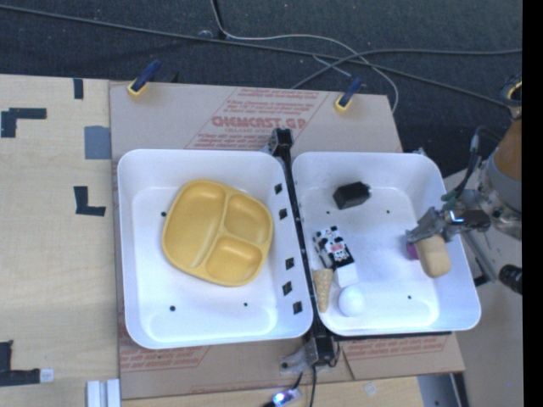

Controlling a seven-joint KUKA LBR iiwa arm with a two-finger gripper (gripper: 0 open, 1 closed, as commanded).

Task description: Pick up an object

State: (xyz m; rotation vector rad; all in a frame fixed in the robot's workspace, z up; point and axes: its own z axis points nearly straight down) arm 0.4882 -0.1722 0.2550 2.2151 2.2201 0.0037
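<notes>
Gripper [427, 230] hangs over the right white bin's [382, 166] right side, and you cannot tell its state. Just below it, touching or nearly so, lies a tan, rounded bread-like block [435, 257] with a purple bit beside it, its long axis running up-down. The yellow divided plastic tray [218, 231] sits in the left bin.

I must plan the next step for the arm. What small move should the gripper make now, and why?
Probably lower the gripper slightly toward the tan block. It sits at the right bin's right side, just above that block, nearer than the black piece or white ball.
</notes>
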